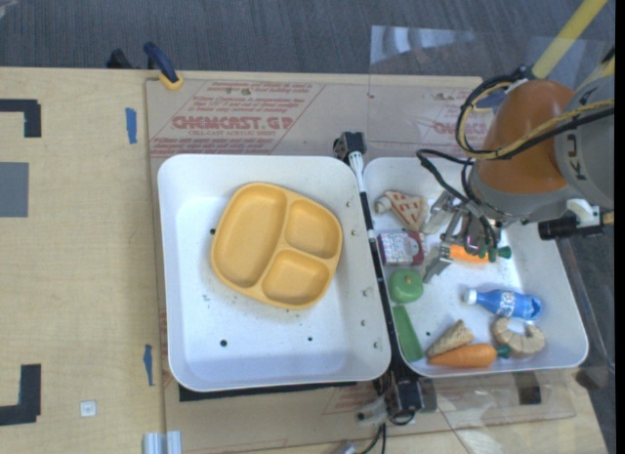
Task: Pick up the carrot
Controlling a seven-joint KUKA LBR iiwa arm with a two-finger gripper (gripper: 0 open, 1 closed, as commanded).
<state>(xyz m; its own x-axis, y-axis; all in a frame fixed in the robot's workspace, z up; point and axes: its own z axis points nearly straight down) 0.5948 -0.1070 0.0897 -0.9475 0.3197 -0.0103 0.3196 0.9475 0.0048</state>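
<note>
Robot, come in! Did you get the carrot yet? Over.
Tool low in right bin, nothing seen gripped. Carrot lying at bin's near edge, untouched. Bread wedge touching it.

Two bins sit side by side on the tabletop (78,247). The left bin (186,345), at frame centre, holds a divided plate (276,244) in its upper middle. The right bin (566,335) holds the rest: a pizza slice (405,209) at upper left, a can (395,247) below it, a bottle (503,302) at right, and the carrot (467,355) along the lower edge. The end effector (451,235) hangs over the right bin's upper middle, right of the pizza slice.
</note>
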